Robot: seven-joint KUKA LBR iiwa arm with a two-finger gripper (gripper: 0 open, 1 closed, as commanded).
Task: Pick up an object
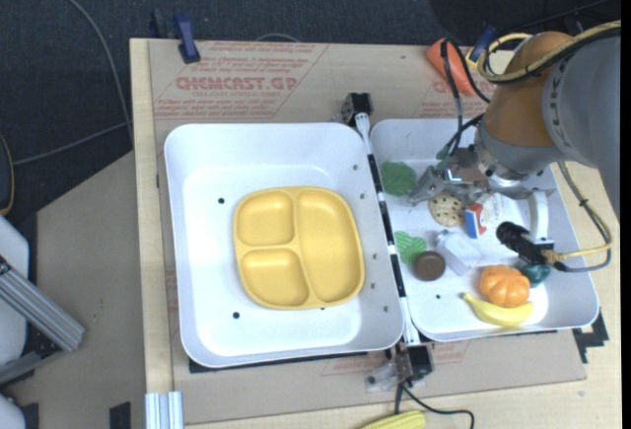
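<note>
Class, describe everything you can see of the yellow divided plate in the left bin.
The yellow divided plate looks like smooth plastic, a rounded rectangle with three compartments: two smaller ones on its left, one long one on its right. It lies flat, slightly turned, near the middle of the left bin. All compartments are bare, and only the bin floor touches it.

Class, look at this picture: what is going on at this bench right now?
A grey robot arm reaches in from the right, with its claw low over the right bin. That bin holds small toy foods: a cookie, green pieces, a brown round item, an orange pumpkin and a banana. The left bin holds a yellow divided plate. Nothing is visibly gripped yet.
</note>
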